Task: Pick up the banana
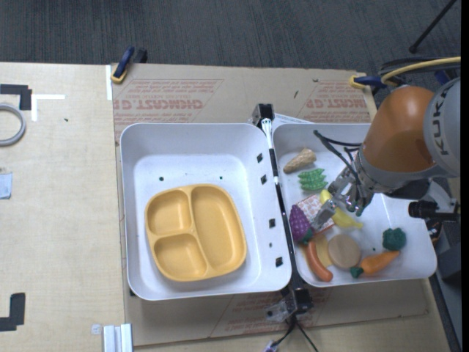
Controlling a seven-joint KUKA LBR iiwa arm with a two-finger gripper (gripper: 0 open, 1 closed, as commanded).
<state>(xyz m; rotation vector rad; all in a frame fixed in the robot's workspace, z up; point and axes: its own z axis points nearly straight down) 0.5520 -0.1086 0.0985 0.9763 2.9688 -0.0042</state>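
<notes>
the grey arm (399, 134) reaches in from the right, gripper (344, 202) angled down-left.

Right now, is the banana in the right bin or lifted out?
In the bin. The banana lies among the toys under the claw; a grasp cannot be told.

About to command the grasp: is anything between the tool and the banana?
Nothing visible does. The tool is right over the banana in the right bin; the grapes and a round tan piece crowd it.
</notes>
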